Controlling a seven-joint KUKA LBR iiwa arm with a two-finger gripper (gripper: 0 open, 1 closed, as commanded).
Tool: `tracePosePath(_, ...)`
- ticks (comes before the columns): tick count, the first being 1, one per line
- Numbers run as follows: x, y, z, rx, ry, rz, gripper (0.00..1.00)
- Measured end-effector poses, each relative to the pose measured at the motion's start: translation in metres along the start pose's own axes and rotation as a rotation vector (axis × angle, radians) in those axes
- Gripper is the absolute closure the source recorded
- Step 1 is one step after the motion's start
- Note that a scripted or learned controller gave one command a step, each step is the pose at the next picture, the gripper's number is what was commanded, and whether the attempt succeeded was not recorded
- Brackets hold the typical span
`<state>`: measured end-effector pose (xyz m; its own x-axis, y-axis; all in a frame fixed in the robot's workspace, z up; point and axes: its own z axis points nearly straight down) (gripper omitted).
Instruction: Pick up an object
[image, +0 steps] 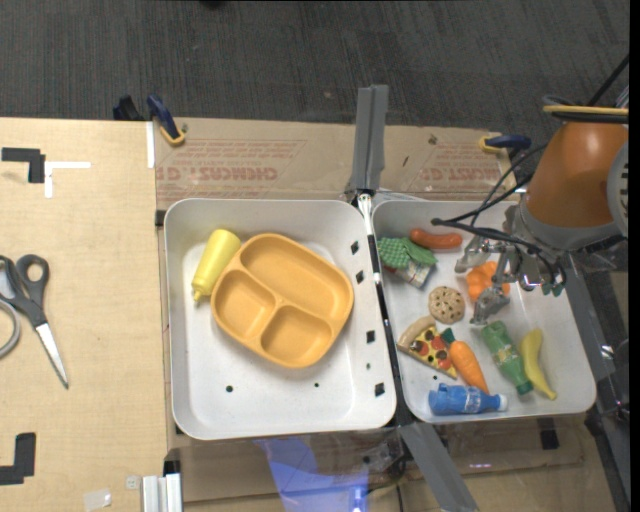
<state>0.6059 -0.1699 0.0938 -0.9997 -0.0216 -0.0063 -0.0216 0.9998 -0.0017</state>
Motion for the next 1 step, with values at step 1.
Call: tracePosePath(1,0.0137,0.0002,0.0004,-0.002,0.002,0.039,0.0)
